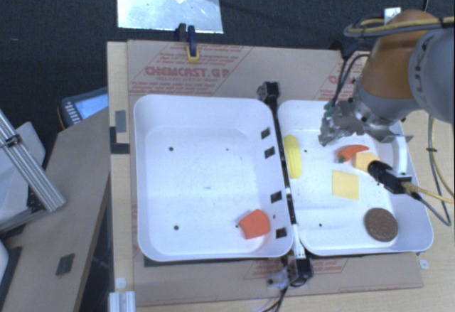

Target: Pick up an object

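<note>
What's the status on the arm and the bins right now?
Gripper low over right bin, nothing seen held. Orange piece beside it, yellow square and brown disc nearer front. Orange wedge in left bin.

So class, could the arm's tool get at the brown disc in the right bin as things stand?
Probably yes. The brown disc lies flat with bare floor around it, apart from the yellow square; the tool hangs further back.

End effector (333,134) fingers were too small and dark against the wrist to tell open from shut. The arm (409,62) ran off the right edge, and its wrist covered part of the orange piece (351,153) and the right bin (398,243) far rim.
</note>
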Controlling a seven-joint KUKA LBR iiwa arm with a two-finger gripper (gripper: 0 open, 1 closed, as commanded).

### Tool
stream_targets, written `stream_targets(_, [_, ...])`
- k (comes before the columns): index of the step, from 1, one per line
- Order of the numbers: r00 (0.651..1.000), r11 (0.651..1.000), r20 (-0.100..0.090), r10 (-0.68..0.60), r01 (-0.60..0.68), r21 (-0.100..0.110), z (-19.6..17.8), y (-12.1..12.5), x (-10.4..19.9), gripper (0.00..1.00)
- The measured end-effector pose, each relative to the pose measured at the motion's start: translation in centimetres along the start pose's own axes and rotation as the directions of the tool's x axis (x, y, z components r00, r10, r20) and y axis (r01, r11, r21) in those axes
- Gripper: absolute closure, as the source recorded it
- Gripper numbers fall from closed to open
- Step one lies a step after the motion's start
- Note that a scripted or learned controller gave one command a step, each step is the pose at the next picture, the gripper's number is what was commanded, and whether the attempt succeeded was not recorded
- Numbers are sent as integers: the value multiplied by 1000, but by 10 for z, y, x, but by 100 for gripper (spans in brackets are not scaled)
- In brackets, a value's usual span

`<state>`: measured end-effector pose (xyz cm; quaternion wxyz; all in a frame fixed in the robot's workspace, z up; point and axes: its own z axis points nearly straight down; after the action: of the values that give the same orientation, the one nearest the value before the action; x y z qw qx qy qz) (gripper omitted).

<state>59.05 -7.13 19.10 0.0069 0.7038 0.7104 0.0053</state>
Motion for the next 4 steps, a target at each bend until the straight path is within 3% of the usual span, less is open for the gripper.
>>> stream_targets(1, [1000, 1000, -2, 7, -6, 15, 6, -6, -2, 0])
stream_targets(2, [1000, 1000, -2, 4, -4, 12, -5, -5, -2, 100])
stream_targets(3, [1000, 1000, -2, 4, -4, 13, -4, -5, -2, 0])
stream_targets(4, [1000, 1000, -1, 11, -11, 19, 69, -3, -41, 0])
